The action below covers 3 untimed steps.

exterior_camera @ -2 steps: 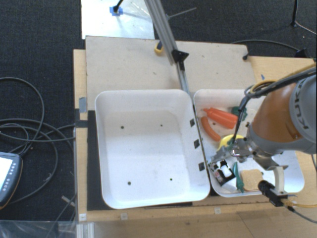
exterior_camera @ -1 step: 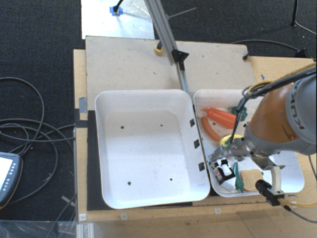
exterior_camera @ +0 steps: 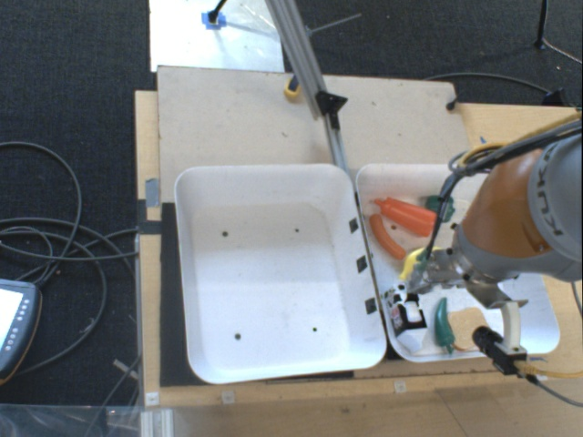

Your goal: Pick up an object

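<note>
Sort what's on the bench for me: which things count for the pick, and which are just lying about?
For the pick: gripper, low in the right bin; orange tool; orange strip; yellow piece; green piece.

Lying about: left bin; metal pole; floor cables; handheld screen.

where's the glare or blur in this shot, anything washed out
Camera view: the left bin is bright and evenly lit, with soft shadow along its inner walls; the sheet at top catches glare; the arm looks slightly soft, and the end effector sits in its shadow over the right bin.
</note>
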{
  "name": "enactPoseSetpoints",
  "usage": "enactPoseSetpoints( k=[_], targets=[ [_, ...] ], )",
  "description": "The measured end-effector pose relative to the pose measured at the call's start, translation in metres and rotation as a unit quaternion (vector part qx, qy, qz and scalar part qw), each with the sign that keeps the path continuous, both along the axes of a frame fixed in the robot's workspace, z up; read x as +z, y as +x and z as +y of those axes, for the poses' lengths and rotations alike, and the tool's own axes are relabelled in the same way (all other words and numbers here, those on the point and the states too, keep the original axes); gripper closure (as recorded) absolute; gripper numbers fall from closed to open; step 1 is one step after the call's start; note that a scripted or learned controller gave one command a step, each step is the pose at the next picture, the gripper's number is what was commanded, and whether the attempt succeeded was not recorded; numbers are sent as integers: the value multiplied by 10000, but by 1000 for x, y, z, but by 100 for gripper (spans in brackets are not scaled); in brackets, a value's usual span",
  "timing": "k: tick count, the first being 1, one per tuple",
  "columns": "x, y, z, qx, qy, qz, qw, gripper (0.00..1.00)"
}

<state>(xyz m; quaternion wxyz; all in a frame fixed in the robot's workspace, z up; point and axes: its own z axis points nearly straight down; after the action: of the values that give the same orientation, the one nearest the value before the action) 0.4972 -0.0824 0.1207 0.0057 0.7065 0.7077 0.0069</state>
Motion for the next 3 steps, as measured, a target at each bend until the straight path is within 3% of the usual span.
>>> enactPoseSetpoints(
  k=[3],
  targets=[
    [173, 0, -13, 19, -16, 47, 10000, 100]
  ],
)
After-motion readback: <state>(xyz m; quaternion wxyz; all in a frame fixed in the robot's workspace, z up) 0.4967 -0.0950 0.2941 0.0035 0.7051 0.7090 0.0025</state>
